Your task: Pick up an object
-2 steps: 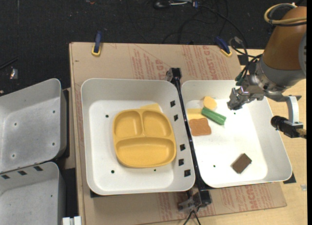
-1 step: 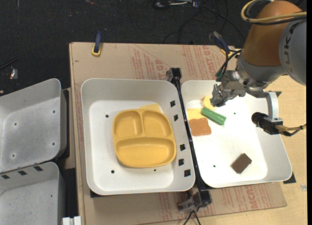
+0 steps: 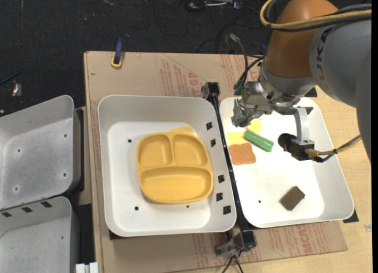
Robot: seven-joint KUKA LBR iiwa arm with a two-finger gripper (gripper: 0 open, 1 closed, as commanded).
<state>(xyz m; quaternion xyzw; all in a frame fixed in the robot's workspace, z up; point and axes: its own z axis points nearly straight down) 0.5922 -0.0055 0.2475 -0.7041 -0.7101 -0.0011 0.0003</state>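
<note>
Under the gripper (image 3: pixel 247 117), at the far left corner of the right bin (image 3: pixel 331 165), lie the likeliest targets: a green stick (image 3: pixel 259 140), a yellow piece (image 3: pixel 237 137) beside it and partly under the fingers, and an orange slab (image 3: pixel 242 155) just nearer the camera. All three crowd together, touching or almost so, close to the wall between the bins. A brown block (image 3: pixel 292 197) sits well apart toward the near edge. Whether the pincer is spread or pressed together I cannot tell; its tips merge into a dark mass above the yellow piece, and nothing is plainly pinched.

The risk, as I judge it, is the crowding: fingers descending here could land on two pieces at once or shove one against the wall, and the flat slab offers little to grip.

The left bin (image 3: pixel 118 207) holds a yellow divided tray (image 3: pixel 175 168). The arm's bulk hides the right bin's far rim, and the yellow piece's outline is partly covered.
</note>
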